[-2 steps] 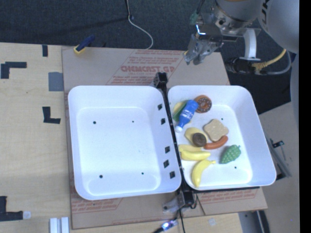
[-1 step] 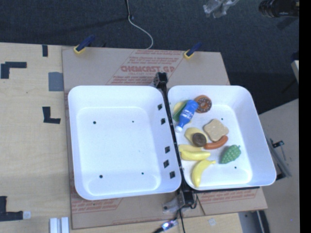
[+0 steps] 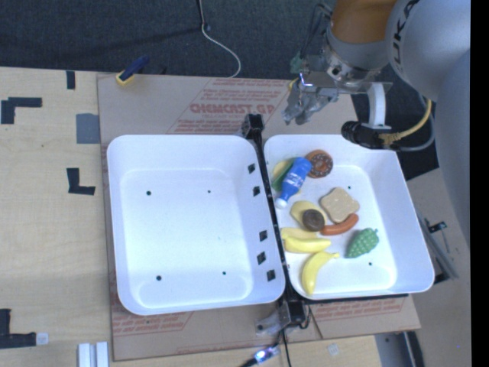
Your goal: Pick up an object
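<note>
My metal claw (image 3: 304, 105) hangs holding nothing above the right white plastic bin (image 3: 405, 205), so I should drop straight onto the small blue plastic bottle (image 3: 293, 179), though I cannot tell how wide it is.

Arm (image 3: 428, 21) cased in smooth grey shell, rounded, with part of dark lettering "UKA" seen on it. Broad orange band (image 3: 363, 10) fitted above wrist. Metallic silver gripper (image 3: 303, 105) mounted below; thin wires, a white piece and yellowish cable noted alongside
</note>
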`<state>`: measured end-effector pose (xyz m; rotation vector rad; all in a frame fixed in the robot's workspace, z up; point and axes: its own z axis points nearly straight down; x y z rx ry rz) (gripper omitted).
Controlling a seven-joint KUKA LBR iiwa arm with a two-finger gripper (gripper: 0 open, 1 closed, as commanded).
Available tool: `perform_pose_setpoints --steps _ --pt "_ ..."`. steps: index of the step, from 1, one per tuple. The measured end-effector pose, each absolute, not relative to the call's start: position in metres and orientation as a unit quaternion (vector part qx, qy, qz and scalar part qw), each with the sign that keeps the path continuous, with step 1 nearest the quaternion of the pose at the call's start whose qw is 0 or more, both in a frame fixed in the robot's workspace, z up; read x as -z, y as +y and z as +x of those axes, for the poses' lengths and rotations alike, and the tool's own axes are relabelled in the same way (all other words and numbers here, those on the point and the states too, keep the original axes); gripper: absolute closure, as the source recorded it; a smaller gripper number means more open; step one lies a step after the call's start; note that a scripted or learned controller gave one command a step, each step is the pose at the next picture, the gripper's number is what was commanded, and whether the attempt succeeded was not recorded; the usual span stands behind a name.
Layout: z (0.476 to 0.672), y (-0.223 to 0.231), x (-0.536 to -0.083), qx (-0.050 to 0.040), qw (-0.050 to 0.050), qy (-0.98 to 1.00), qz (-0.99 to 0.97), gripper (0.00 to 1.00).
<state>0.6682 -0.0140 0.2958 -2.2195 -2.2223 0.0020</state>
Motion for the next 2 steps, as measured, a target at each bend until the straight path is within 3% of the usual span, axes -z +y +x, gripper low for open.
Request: perform_pose_setpoints --steps 1,2 --pt "0.668 -0.013 -0.306 -0.0004 0.001 -0.708 -0.706 1.00" --pt "0.656 0.061 -0.247 -0.0021 0.003 -0.710 -0.704 1.00"
